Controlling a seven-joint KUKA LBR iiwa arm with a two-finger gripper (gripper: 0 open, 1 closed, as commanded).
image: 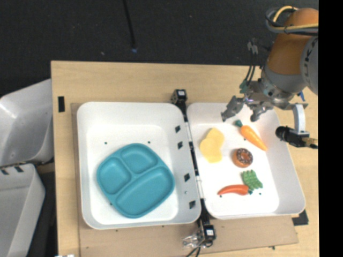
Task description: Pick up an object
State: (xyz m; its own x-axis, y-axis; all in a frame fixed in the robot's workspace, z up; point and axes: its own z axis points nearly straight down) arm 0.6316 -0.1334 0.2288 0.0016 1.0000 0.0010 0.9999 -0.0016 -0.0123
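Carrot (252, 136), tapered and glossy orange plastic, lies just below the gripper's (245, 111) splayed, empty metal fingers.

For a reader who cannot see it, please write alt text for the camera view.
A grey robot arm's two-finger gripper hovers open above the right white bin, near a small orange toy carrot. That bin also holds yellow, red and green toy foods; the left white bin holds a teal divided plate.
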